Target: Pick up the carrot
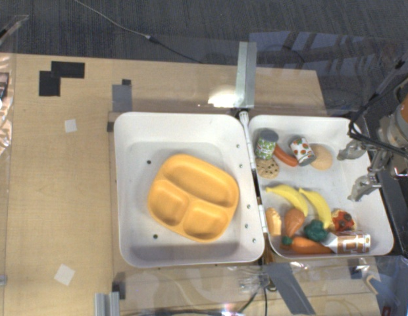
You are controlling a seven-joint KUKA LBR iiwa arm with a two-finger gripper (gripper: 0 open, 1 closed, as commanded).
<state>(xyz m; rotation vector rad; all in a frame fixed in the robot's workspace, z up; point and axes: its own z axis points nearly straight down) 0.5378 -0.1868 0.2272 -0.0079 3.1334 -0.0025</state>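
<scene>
The orange carrot with a green leafy top (308,244) lies in the right white bin (335,127), near the front wall, beside a brown metal can (349,243) and below two yellow bananas (303,199). A second small orange carrot (285,156) lies at the back, between a green tin (266,143) and a round cookie (268,169). The metal claw (358,171) hangs over the right edge of this bin, its two fingers well apart and holding nothing. The left white bin (135,133) carries a yellow divided plastic plate (193,197). Both bins stand on the pale wooden surface (52,196).
</scene>
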